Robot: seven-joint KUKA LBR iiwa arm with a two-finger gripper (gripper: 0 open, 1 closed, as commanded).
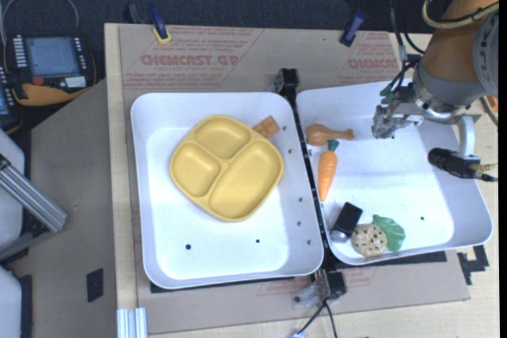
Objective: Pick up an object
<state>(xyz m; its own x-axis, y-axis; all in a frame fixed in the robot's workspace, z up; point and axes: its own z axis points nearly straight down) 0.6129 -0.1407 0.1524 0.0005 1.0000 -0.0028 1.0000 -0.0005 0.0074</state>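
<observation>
My gripper hangs over the back of the right bin, pointing down, with nothing visible between its fingers. To its left, a tan chicken drumstick lies near the bin's left wall. Just below it lies an orange carrot with a green top. At the bin's front lie a black block, a round cookie and a green leafy piece.
The left bin holds a yellow divided plate and a small brown piece at the plate's back edge. A black divider with clamps runs between the bins. A control pendant sits far left.
</observation>
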